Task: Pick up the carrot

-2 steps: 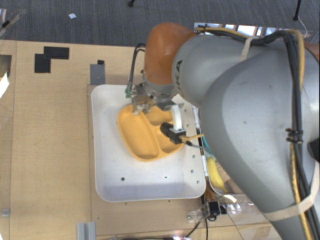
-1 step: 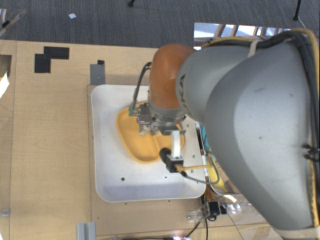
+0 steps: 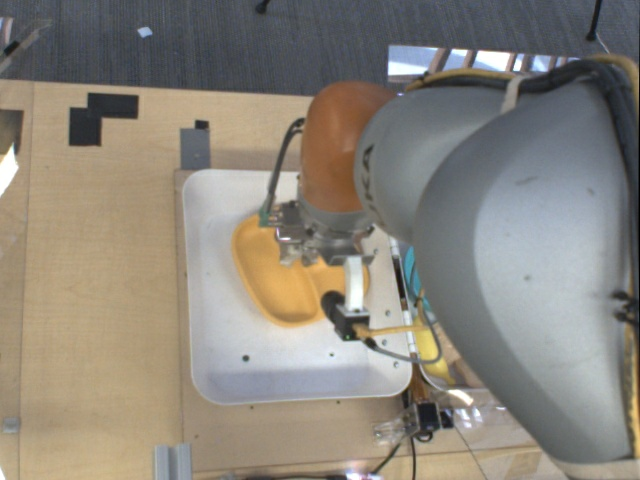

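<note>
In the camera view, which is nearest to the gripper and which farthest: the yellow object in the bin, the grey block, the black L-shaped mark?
From the gripper:
1. Yellow object, beneath it in the white bin.
2. Grey block, above the bin's top-left corner.
3. Black L-shaped mark, far left on the bench.

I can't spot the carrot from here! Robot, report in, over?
Gripper low in the left bin, fingers hidden under the wrist. Carrot not identifiable. Yellow-orange object lies beneath the gripper; grasp unconfirmed.
</note>
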You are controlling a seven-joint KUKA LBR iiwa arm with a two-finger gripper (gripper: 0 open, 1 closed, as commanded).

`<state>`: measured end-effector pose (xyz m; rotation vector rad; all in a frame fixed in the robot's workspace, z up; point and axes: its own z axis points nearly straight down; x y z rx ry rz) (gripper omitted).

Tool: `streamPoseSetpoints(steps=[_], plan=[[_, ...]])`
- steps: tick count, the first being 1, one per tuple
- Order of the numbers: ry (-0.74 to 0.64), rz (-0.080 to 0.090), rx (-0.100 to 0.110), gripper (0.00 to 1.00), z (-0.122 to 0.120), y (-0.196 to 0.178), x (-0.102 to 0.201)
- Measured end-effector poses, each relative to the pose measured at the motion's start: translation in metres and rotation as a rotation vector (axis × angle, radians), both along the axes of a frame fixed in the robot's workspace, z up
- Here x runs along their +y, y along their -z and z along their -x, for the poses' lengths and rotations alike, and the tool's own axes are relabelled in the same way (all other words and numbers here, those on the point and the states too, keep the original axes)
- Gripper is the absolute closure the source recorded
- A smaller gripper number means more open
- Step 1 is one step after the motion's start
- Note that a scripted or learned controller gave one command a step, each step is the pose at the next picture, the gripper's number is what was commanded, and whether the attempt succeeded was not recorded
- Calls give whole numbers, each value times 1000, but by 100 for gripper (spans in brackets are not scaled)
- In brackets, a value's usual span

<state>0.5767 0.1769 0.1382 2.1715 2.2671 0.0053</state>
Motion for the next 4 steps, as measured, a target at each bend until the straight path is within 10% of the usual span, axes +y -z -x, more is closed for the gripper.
streamPoseSetpoints(steps=[3,4], plan=[[379,0,2,100,35,-36,-32],[835,-3,3,100,66,-102,-4]])
